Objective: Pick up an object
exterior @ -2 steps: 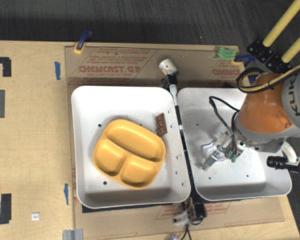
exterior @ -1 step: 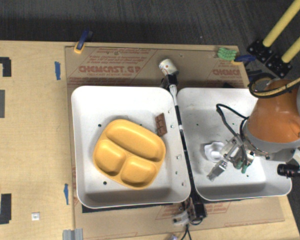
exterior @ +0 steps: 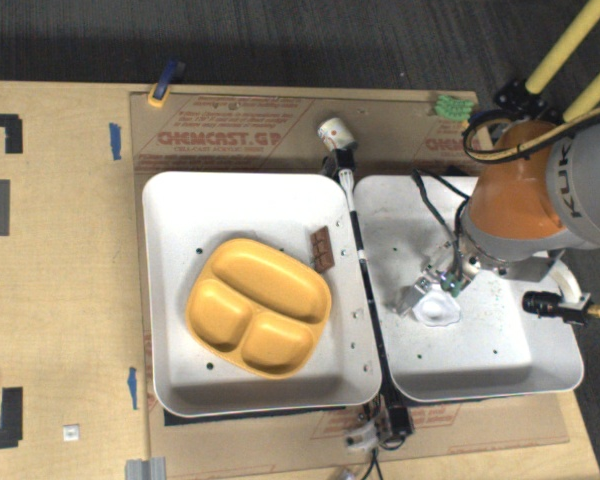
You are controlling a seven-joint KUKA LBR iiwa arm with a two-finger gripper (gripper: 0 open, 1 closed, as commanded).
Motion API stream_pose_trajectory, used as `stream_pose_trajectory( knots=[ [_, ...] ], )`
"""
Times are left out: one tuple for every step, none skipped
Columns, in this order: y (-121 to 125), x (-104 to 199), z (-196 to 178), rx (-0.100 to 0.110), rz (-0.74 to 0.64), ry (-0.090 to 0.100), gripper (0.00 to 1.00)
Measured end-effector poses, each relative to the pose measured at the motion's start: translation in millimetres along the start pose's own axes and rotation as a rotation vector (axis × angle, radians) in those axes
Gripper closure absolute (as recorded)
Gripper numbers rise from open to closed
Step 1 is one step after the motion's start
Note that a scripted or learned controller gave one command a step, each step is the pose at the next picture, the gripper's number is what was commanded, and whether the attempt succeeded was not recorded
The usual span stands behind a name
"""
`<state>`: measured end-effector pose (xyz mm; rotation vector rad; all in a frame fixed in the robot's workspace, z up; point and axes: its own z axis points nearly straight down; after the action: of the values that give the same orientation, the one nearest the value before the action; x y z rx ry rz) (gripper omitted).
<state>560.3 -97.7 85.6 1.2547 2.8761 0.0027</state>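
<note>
A yellow three-compartment tray lies tilted in the left bin. A small brown block rests by that bin's right wall. In the right bin, a small white object lies near the middle. My gripper hangs low over the right bin, just above and touching or nearly touching the white object. The grey arm with its orange band comes in from the right and hides part of the bin's far side.
The two bins meet at a raised divider. A white knob and a green tag sit on the cardboard behind the bins. Yellow poles cross the top right.
</note>
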Motion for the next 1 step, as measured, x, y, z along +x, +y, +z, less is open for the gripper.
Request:
stream_pose_trajectory(
  knots=[
    [-38.2,26.9,0.1,0.002,0.216,0.002,0.0]
  ],
)
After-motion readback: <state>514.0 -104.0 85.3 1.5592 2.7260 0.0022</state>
